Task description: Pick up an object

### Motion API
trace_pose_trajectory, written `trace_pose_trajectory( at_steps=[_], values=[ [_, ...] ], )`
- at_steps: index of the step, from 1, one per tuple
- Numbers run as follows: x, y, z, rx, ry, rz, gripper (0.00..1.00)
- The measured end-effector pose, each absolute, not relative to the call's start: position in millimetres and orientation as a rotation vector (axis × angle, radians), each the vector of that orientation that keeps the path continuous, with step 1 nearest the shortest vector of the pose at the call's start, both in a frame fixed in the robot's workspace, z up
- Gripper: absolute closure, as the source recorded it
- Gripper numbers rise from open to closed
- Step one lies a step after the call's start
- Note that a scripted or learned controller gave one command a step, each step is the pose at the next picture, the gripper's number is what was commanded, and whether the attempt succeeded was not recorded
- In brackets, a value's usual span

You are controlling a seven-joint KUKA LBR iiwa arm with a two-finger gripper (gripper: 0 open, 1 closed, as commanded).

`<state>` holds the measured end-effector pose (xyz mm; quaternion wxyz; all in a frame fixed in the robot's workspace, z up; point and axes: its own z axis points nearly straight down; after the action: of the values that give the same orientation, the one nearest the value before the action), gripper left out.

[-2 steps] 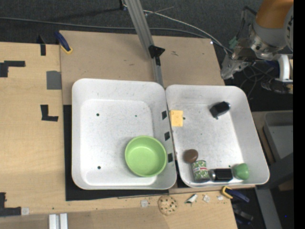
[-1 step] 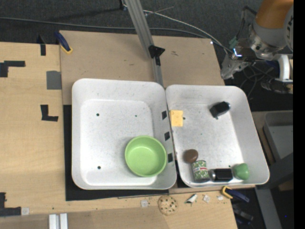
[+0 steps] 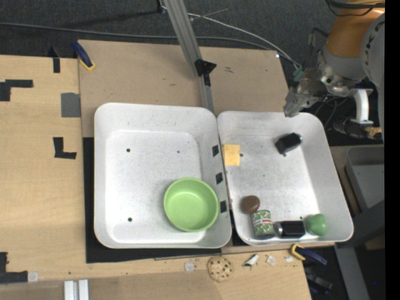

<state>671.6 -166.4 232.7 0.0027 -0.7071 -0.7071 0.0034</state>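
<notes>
My gripper (image 3: 294, 107) hangs over the far right rim of the right bin (image 3: 312, 167), with the orange-banded arm behind it at the upper right. A small black object (image 3: 288, 143) lies in the bin just below the gripper, apart from it. A yellow block (image 3: 232, 155) rests at the bin's left side. Along the near edge sit a brown round piece (image 3: 250, 203), a green-labelled can (image 3: 261, 224), a black item (image 3: 290, 229) and a green ball (image 3: 316, 224). Nothing shows between the fingers.
The left bin (image 3: 125, 167) holds a green bowl (image 3: 190, 204) at its near right corner. A grey metal pole (image 3: 187, 36) slants down to the gap between the bins. A cookie (image 3: 217, 268) and small scraps lie on the bench in front.
</notes>
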Motion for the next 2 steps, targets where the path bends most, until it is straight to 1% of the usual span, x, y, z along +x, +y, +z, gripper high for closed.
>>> trace_pose_trajectory(
  at_steps=[1, 2],
  values=[
    [668.9, -165, 187, -2.216, -2.219, 0.01, 0.0],
    [667.2, -157, 121, -2.213, -2.219, 0.011, 0.0]
  ],
)
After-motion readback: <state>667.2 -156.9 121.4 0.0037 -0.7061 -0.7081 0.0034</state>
